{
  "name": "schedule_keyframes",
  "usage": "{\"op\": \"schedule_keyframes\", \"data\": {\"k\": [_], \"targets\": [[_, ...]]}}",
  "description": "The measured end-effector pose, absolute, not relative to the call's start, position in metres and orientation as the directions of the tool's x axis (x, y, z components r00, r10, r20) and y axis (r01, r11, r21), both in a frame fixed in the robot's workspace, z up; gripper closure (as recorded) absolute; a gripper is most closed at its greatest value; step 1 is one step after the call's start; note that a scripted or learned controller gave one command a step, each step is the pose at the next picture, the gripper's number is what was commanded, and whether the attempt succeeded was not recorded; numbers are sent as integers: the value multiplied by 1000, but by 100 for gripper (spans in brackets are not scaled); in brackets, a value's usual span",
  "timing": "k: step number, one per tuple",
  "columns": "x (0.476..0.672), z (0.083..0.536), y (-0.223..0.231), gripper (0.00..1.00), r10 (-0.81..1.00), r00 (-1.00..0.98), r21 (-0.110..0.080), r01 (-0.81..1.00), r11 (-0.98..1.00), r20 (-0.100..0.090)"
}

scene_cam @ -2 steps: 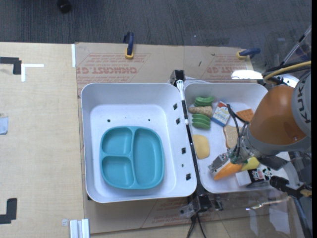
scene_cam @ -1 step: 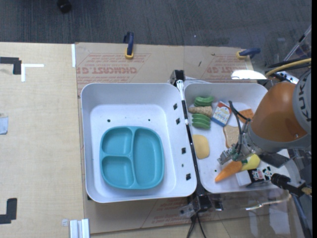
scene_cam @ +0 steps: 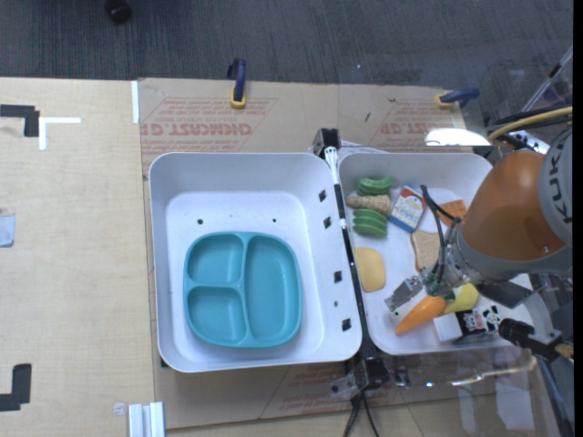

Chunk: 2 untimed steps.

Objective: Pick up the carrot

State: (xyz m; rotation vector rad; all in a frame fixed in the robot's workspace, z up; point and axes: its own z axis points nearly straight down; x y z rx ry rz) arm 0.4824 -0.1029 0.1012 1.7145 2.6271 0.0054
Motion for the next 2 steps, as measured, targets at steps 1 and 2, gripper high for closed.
{"op": "schedule_keyframes", "data": {"k": [1,2], "targets": [[479,91,-103,0,970,-245,0,970,245,1],[481,101,-104,100,971,-239,5,971,239,-1]]}}
